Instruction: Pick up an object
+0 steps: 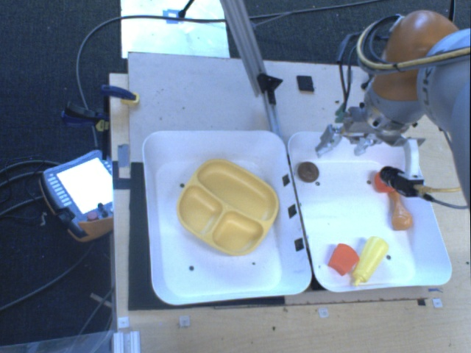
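I see the claw (344, 140) over the right bin's (434, 259) far edge, fingers spread, holding nothing. Brown disc (307, 171) lies just near of it. Yellow plate (228, 206) in left bin (165, 271).

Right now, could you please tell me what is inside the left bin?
The left bin holds one yellow divided tray, its three compartments bare. Whatever lies beneath the tray is covered.
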You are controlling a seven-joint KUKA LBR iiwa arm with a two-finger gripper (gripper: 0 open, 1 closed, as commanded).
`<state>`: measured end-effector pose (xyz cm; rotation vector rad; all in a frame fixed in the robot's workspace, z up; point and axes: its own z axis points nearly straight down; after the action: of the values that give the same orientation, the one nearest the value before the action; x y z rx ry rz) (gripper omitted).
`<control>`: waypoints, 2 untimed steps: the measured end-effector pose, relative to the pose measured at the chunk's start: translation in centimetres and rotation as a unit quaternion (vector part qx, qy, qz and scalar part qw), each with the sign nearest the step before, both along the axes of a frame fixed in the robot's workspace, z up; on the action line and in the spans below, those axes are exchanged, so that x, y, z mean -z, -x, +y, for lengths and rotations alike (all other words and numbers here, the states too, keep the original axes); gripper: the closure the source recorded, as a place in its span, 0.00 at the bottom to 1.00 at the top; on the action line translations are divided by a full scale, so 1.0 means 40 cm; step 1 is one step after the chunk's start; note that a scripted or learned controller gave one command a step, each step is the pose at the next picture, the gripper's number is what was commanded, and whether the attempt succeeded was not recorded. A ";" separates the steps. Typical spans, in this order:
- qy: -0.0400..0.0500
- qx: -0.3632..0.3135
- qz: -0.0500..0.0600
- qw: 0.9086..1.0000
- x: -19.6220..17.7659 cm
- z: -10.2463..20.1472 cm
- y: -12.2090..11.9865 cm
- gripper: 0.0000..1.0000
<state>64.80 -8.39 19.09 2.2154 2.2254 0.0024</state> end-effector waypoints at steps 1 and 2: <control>0.000 0.001 0.001 1.000 0.104 -0.008 -0.002 0.00; 0.000 0.001 0.002 1.000 0.255 0.005 0.007 0.00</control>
<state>64.50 -8.18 8.91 2.2203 2.2246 -0.0008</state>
